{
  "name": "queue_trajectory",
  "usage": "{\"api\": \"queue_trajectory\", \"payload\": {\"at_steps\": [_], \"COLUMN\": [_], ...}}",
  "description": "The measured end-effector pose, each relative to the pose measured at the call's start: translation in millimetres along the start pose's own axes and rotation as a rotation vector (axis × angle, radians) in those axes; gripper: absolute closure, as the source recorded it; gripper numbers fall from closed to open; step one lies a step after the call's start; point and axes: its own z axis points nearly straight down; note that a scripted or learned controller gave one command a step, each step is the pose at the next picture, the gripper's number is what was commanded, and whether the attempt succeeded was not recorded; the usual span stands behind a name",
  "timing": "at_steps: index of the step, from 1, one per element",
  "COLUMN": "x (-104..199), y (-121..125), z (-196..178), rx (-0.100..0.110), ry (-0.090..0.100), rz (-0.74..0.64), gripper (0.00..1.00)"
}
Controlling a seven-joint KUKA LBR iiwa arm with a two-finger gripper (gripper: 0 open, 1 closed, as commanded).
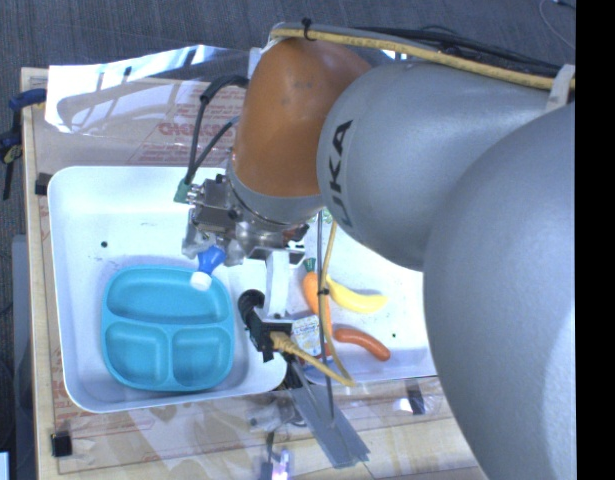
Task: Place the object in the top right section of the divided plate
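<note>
A light blue divided plate (137, 340) lies in the left white bin (72, 218), with one wide section at the far side and two small ones at the near side. My gripper (211, 255) hangs over the plate's far right corner, largely hidden under the orange wrist. It is shut on a small blue object with a white end (205, 268). The object tilts down and to the left, and its white end sits right at the plate's far right rim.
The right bin (407, 363) holds a yellow banana (359, 299), an orange carrot (310, 290) and a red-orange sausage-like piece (363, 343). The big grey arm covers most of that bin. The left bin's floor left of and beyond the plate is bare white.
</note>
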Motion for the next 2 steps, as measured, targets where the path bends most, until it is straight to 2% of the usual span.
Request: {"api": "queue_trajectory", "payload": {"at_steps": [1, 2], "x": [33.5, -18.7], "y": [-38.5, -8.6], "z": [24.8, 39.6], "rx": [0.002, 0.005], "ry": [-0.001, -0.003], "rz": [0.192, 0.179], "gripper": [1.00, 1.00]}}
